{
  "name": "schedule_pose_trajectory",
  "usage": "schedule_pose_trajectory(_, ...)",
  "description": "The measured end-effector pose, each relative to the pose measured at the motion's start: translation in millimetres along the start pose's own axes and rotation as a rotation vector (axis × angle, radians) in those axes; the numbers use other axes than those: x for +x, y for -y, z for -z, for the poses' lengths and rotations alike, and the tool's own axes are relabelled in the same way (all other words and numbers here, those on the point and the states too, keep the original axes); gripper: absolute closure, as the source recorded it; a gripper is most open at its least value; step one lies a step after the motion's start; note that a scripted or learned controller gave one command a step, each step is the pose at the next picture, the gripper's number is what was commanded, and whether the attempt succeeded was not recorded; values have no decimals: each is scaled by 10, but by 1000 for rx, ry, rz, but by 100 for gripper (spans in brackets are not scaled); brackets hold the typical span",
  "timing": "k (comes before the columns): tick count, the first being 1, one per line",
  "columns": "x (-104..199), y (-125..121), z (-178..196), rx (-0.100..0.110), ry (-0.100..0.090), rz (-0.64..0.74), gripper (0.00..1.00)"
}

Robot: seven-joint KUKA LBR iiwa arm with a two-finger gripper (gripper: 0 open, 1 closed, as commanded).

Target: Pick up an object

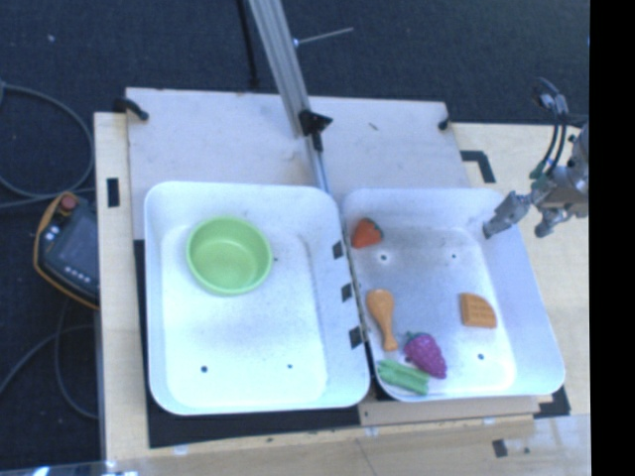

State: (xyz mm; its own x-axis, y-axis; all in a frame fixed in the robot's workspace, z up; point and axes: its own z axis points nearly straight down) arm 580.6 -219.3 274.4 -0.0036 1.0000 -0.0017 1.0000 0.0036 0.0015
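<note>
The gripper [524,216] is hovering over the upper right rim of the right bin [531,296], its 2 fingers spread apart and holding nothing between them. Nearest below the jaws, inside the bin, an orange toy bread slice [477,310] is lying flat, apart from everything else. It looks like light, stiff plastic with flat sides, so closing across its narrow width should hold it well.

Farther from the jaws, toward the bin's left wall, a red-orange toy strawberry [366,232] is sitting in the upper corner; rounded and smooth, it is likely to slip. Below it, a tan toy drumstick [382,316] is lying lengthwise, best taken at its thin shaft. A purple toy grape bunch [426,354] and a green toy pea pod [403,377] are touching at the lower edge, awkward to separate.

Farthest from the jaws, a green bowl [229,255] is resting in the left bin [248,365].
</note>
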Motion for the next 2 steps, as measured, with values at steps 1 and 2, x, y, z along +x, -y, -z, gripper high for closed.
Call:
schedule_pose_trajectory(1,0,0,0,0,0,1,0)
schedule_pose_trajectory(2,-63,21,-434,4,0,-4,0)
